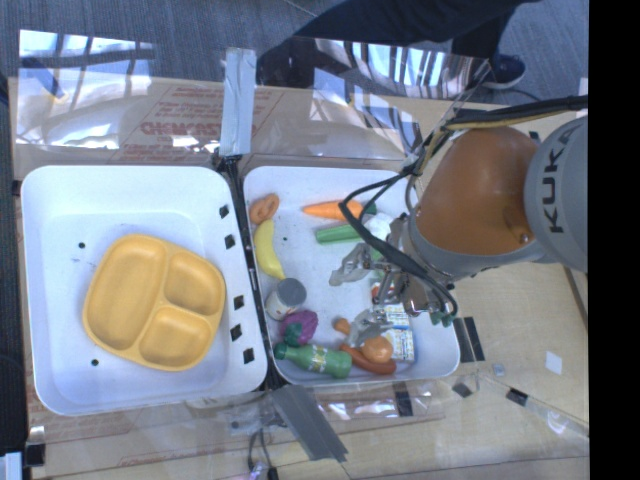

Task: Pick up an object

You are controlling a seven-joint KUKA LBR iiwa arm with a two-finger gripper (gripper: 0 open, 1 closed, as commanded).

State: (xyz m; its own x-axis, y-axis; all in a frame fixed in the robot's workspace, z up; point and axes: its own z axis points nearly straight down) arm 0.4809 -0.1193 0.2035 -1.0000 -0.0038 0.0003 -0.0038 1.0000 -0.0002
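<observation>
Camera view, hand: the hand point(372, 290) is hanging low inside the right bin point(300, 183); whether it is apart or together, I cannot tell.
Camera view, targets: toy food is lying around it, with a banana point(268, 249) at nine o'clock, a carrot point(330, 209) at twelve, and a green bottle point(315, 359) at seven.
Doing it well: probably lowering squarely over one isolated piece, avoiding neighbours.
Materials: glossy moulded plastic, rounded shapes; the yellow divided tray point(152, 300) is resting in the left bin point(50, 198).

light: bright, even, overhead | glare: hard reflections on the clear plastic sheeting point(90, 88) behind the two shallow white bins point(45, 298) | shadows: soft, faint | focus: slightly soft, low resolution
</observation>
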